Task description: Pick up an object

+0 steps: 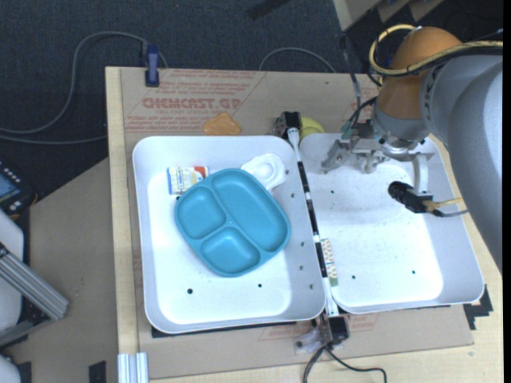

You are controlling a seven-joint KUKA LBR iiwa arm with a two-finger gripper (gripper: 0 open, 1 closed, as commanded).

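Fingers (pixel 331 159) spread with nothing between them, the gripper (pixel 367 179) hangs low over the right bin (pixel 399 286) (a bare stretch of it), while the likeliest pick, the blue divided plate (pixel 231 222), lies in the left bin (pixel 160 278), well apart, probably calling for a reach across.

My arm comes in from the right, its broad grey link filling the far right corner of the view. The orange band sits above the wrist at the far right, with the wrist turned downward beneath it. The gripper (pixel 363 154) hangs low at the far end of the right side, pointing down. From up here the metal parts under the wrist blur together, and I cannot make out how its tips stand. A black cable loops off the wrist's near side.
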